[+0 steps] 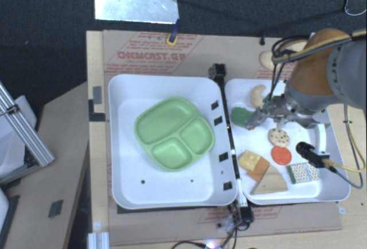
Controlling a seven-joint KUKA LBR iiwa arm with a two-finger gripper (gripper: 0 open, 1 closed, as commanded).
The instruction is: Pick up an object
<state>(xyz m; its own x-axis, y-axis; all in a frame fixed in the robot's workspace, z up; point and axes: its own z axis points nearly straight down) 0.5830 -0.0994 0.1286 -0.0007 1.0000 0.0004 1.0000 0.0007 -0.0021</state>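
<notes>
Camera view, right bin [335, 187]: the gripper [259, 117] hangs over a dark green toy [241, 115] just to its left; whether it is open, I cannot tell.

The grey arm [344, 73] enters from the right edge of the frame, its orange band [315, 67] at upper right. The wrist angles down and leftward, ending in the gripper [256, 120] right of centre.
</notes>
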